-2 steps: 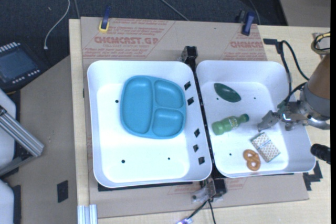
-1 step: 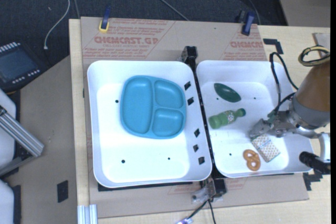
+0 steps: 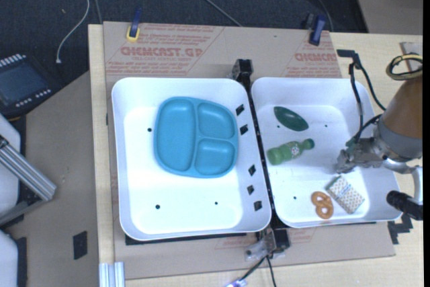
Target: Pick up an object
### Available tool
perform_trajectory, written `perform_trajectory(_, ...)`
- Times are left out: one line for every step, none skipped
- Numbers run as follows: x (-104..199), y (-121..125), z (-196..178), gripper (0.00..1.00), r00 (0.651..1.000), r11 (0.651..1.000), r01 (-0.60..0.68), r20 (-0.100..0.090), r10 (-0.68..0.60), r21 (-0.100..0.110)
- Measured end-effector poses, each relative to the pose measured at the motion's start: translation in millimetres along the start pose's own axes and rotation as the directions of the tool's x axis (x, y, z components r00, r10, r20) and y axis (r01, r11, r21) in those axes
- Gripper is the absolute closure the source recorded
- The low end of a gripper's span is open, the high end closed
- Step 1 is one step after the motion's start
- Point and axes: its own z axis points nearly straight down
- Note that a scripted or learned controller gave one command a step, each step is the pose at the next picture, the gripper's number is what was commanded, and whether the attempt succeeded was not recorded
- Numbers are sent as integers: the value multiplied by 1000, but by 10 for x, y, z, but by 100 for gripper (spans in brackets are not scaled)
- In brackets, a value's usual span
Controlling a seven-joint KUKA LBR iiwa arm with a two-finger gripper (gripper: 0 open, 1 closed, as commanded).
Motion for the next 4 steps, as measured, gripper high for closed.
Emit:
perform_trajectory(-55, -25, -451, 100, 1000, 1000, 0, 3, 0, -4)
perform_trajectory(-56, -89, -1060, 100, 1000, 1000, 2, 4, -2, -6)
perform_trajectory(-59, -74, -1601, 100, 1000, 1000, 3, 4, -3, -7)
perform_trajectory(457, -17, -1448, 100, 1000, 1000, 6, -1, -6, 3)
